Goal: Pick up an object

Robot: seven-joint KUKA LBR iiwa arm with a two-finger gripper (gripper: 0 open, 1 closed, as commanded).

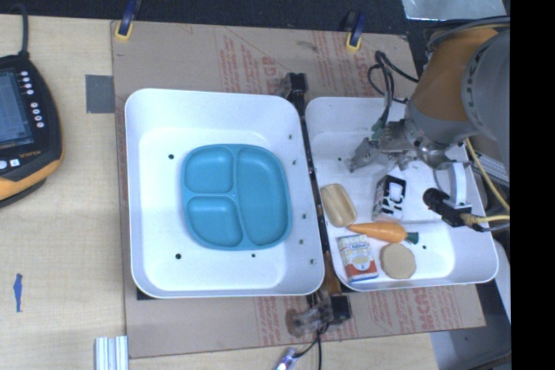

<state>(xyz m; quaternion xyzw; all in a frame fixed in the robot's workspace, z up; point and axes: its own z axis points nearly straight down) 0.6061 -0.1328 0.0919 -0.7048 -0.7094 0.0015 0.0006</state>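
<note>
Nothing is picked yet: the gripper (pixel 392 197) hangs at the carrot's (pixel 378 230) 12 o'clock, its fingers' state unclear.

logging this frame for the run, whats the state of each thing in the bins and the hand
blue tray: flat in left bin, compartments bare
carrot: lying flat, right bin
bread roll: lying flat
round cookie: flat, near front wall
small carton: lying flat
hand: low over right bin, holding nothing seen
</note>
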